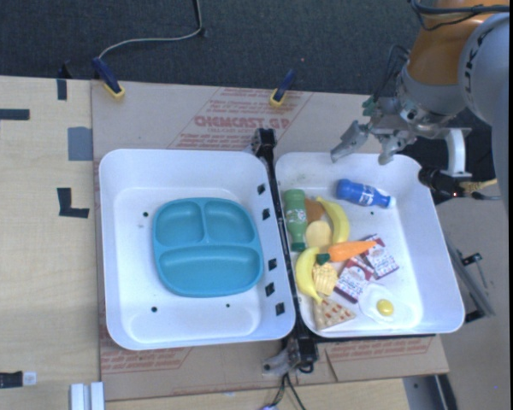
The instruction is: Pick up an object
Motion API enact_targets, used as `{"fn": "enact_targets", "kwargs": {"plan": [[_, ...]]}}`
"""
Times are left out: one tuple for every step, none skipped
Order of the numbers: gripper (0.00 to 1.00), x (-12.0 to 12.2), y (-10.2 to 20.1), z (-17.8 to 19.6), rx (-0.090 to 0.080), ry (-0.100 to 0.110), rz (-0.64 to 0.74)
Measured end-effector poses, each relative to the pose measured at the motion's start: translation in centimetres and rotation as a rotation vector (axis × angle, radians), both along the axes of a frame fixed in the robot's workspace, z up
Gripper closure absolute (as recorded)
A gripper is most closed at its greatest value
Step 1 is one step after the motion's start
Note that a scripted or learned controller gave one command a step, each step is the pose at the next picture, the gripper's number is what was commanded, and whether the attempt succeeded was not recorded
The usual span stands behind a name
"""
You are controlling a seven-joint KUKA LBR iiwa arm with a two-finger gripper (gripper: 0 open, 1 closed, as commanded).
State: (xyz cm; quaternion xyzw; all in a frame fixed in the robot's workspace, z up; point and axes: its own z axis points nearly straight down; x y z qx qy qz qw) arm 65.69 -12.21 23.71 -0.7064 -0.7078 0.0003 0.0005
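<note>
My gripper (365, 149) hangs open over the far rim of the right bin (427, 254), with nothing between its spread fingers. Just below it in the bin lies a blue bottle (363, 194). Further down are a green bottle (294, 216), a yellow banana (337, 220), an orange carrot (354, 249), a second banana (306, 273), corn (324, 277), red and white packets (364, 272), a waffle (333, 313) and a fried egg (381, 307).
The left bin (120, 246) holds a blue divided plate (208, 246). Black clips join the bins along the middle wall (272, 229). Yellow and blue clamps (109, 79) hold the cardboard at the back.
</note>
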Motion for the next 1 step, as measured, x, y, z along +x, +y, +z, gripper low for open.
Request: {"fn": "enact_targets", "kwargs": {"plan": [[0.00, -3.22, 1.59, -7.76, 0.000, 0.002, -0.001]]}}
